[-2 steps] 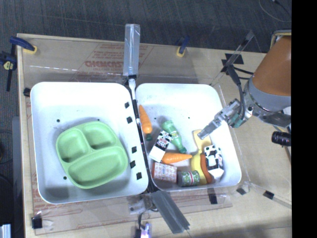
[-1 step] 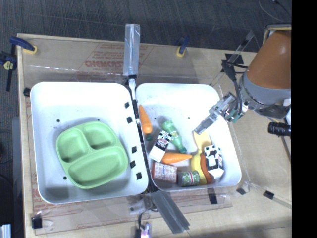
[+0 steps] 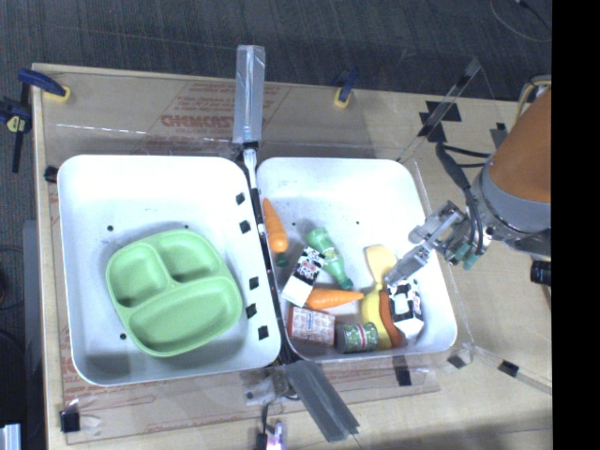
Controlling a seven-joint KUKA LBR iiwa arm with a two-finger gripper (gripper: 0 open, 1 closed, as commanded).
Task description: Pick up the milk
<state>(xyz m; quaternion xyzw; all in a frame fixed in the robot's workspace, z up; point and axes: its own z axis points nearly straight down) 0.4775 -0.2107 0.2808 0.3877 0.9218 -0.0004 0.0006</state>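
A small white milk carton with black cow patches lies in the middle of the right bin, between a green bottle and a carrot. A second black-and-white patched carton stands near that bin's front right corner. My gripper hangs over the right side of the right bin, just above and behind the second carton. It is open, with nothing between its fingers. The grey arm with its orange band reaches in from the right.
The right bin also holds two carrots, a green bottle, a yellow piece, a red-labelled packet and a green can. A green divided plate lies in the left bin.
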